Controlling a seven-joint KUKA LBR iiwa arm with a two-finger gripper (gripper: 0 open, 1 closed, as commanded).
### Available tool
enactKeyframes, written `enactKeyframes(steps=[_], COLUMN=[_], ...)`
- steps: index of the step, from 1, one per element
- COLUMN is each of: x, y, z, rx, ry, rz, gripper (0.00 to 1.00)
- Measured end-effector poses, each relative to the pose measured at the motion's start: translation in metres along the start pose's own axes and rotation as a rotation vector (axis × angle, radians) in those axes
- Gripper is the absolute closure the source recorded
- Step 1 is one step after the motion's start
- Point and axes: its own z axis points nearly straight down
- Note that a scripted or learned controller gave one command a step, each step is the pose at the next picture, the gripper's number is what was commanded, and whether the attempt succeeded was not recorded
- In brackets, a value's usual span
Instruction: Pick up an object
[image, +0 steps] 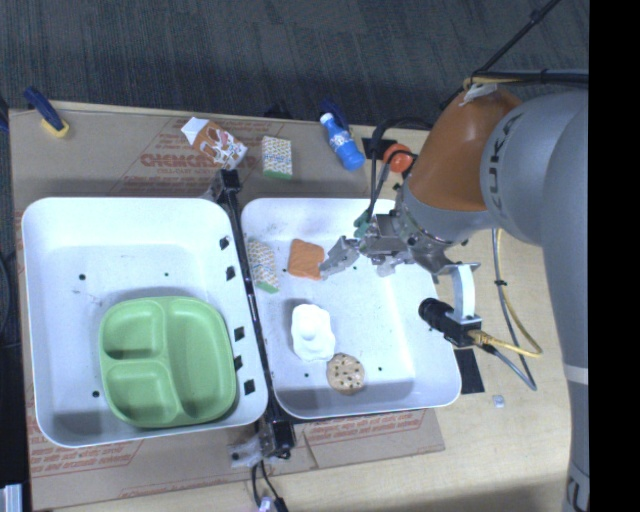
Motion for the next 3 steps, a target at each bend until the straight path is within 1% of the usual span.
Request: enactKeyframes(steps=[1,2,3], x=[0.133,0.078,0.007], y=[-0.053,-0.008,0.061], z=[0.023,0.022,-0.045], rx=[0.001,-0.001,-0.006], ry=[-0.001,-0.001,-0.003], rz=[-0.003,0.003,0.002], gripper=[0.00,0.00,0.00])
